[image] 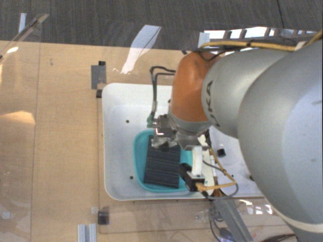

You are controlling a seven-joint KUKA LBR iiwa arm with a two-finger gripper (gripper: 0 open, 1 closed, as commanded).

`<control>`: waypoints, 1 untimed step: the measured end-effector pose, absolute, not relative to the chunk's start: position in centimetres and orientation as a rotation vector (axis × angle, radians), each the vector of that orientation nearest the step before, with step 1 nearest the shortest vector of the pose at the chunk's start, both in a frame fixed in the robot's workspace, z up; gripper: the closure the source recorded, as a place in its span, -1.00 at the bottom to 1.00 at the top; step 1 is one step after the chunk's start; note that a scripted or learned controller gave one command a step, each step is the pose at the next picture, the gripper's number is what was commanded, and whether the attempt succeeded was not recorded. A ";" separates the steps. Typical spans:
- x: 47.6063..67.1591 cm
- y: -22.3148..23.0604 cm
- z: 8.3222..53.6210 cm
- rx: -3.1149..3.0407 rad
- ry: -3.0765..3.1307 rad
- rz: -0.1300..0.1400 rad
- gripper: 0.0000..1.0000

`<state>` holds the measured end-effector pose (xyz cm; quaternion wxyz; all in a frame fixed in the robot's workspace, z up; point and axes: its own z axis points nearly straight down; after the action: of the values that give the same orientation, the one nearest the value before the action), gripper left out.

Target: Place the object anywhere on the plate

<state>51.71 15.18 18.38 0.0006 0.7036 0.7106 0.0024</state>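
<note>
A turquoise plate (140, 150) lies in the lower middle of the white bin (117, 135). A dark ribbed rectangular object (161, 166) rests on the plate, covering much of its middle. My gripper (162, 139) hangs directly over the object's far end, at the plate's upper rim. The arm's grey body and orange band hide the bin's right side.
The bin's left and upper floor is bare white, with a small dark dot (127, 121) on it. A wooden bench (50, 135) spreads to the left. Black brackets (100, 76) sit at the bin's corners. Cables (217, 178) trail at the bin's lower right.
</note>
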 end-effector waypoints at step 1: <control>51.7 15.2 18.4 2.209 2.231 0.008 -1.00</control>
<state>51.72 15.18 18.40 0.0007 0.7036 0.7106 0.0025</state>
